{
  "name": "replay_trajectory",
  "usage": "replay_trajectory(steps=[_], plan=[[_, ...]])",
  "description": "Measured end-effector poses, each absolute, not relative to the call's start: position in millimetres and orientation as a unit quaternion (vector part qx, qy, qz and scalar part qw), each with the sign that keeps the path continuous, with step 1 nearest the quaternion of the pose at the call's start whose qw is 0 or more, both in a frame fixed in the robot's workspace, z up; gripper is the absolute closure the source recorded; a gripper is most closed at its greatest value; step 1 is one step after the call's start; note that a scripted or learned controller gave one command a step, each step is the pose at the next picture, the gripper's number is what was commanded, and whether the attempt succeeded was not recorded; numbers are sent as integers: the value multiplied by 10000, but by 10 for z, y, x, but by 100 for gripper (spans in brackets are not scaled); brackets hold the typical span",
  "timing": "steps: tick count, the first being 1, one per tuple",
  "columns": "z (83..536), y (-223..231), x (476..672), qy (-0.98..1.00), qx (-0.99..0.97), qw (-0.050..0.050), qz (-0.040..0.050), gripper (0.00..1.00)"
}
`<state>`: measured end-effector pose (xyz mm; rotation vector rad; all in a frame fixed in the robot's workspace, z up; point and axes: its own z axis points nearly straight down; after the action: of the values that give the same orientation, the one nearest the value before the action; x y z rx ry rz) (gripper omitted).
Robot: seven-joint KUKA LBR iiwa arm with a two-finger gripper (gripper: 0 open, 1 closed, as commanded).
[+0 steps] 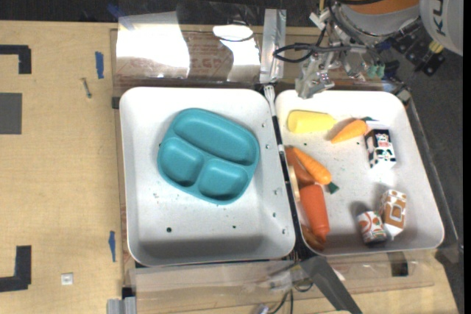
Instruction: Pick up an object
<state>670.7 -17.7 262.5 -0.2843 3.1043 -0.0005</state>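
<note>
In the left bin [140, 232] a teal divided plate [208, 154] lies flat and broad, a poor grip. The right bin [423, 180] holds a yellow block [309, 121], toy carrots [309, 165] and a small black-and-white toy [380, 147]; the yellow block, just inside the far rim, looks light, stiff and smooth, best taken across its short sides. The gripper [313, 81] hangs above that far rim near the block, holding nothing; whether its jaws are spread I cannot tell.

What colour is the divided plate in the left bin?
Teal, a divided plastic plate; the camera view shows it.
</note>
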Motion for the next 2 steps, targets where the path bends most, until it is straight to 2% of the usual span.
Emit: replay_trajectory(steps=[1,2], plan=[[2276,-447,6678,9830,-1836,26,1,100],[2435,-734,6686,9810,-1939,60,-12,100]])
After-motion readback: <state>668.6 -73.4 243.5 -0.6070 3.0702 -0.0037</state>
